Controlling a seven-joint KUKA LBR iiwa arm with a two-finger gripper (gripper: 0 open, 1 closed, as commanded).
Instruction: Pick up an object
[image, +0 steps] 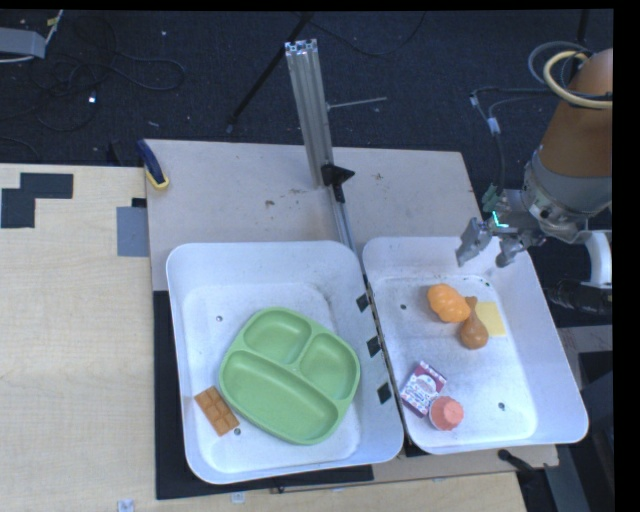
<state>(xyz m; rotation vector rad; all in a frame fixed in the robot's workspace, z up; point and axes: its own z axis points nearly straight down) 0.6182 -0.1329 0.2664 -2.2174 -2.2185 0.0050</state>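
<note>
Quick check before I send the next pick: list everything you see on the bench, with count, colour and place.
Bins: two, white, side by side.
Divided plate: one, green, left bin.
Waffle-like block: one, orange-brown, left bin, by the plate's lower left.
Rounded item: one, orange, right bin, upper middle.
Flat square: one, yellow, beside it.
Small lump: one, brown, just below.
Packet: one, red-white, right bin, lower.
Round item: one, red-orange, beside the packet.
Metal post: one, grey, behind the bins.
Hand: one, above right bin's far edge, open, holding nothing.
</note>
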